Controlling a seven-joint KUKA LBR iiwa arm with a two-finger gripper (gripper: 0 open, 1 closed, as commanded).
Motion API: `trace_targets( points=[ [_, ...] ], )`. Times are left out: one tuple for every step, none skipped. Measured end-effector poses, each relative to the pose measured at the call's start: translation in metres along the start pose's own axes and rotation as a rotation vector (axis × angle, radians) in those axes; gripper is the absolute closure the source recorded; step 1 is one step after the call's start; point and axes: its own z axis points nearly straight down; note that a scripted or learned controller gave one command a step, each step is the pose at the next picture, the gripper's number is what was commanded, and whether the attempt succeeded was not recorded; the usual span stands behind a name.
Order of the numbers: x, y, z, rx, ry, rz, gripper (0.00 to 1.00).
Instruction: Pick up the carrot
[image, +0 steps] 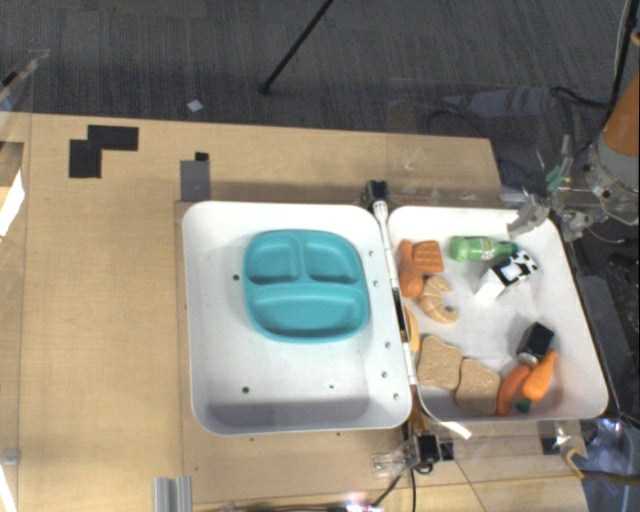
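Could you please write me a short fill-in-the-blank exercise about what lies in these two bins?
1. The teal divided plate lies in the ____ bin.
2. The carrot lies in the right bin's ____ right corner.
3. The colour of the bottle at the far side of the right bin is ____.
4. The gripper is above the right bin's ____ right corner.

Missing words: left; near; green; far

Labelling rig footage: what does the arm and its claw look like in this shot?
At the view's right edge: a sliver of orange band above a pale grey wrist section. Dark cables loop beside it. The claw is silvery-grey metal with a small green fitting near its base. No markings legible.
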Motion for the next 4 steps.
trace_targets(
  points=[
    [-0.01,-0.06,-0.008,0.0,-0.002,-0.106,0.0],
    [-0.009,-0.144,0.004,0.001,-0.001,-0.255,0.0],
    [-0.008,-0.142,0.012,-0.002,0.0,-0.759,0.0],
    [-0.008,-0.142,0.03,-0.002,0.0,-1.267,0.0]
  ],
)
